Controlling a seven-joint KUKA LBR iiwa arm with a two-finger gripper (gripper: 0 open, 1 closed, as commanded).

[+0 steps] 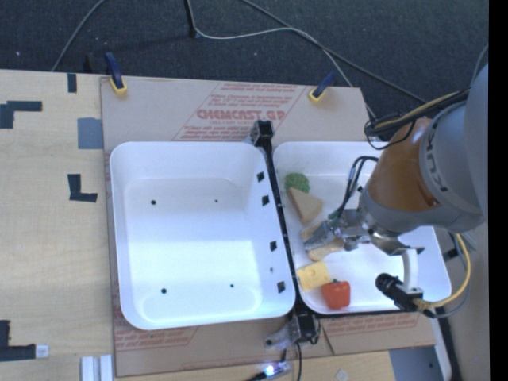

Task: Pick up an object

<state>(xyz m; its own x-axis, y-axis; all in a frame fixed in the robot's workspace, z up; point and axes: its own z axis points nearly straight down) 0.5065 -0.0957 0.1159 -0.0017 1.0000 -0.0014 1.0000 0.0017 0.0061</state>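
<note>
Camera view: jaws (327,234), gap unclear, over a tan piece (320,252) in the right bin (432,288); it looks light, stiff, best pinched across its width.

End effector (324,235) low among right bin (413,161) objects

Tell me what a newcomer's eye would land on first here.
The big grey arm with its orange band reaches in from the right, its tool low over the right bin. Beneath it lies a small heap of toy food: a green piece, a tan wedge, a yellow block and a red pepper. The left bin sits alongside.
</note>
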